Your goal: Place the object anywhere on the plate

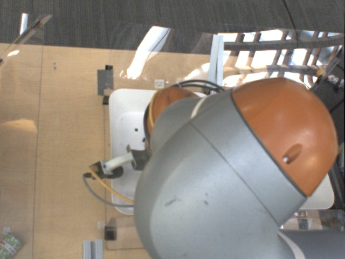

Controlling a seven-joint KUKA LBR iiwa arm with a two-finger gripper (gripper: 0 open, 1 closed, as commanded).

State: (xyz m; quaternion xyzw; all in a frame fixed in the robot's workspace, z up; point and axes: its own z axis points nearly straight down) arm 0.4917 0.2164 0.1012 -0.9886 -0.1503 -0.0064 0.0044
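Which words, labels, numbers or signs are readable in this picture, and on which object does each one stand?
None can be read.
Small white tag behind the shallow white plastic bin: too small and blurred.
Green-and-white printed packet at the bench's lower left corner: print too blurred.

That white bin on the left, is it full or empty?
Cannot tell. The grey and orange arm covers most of the white bin; the bare strip at its left end holds nothing, the rest is hidden.
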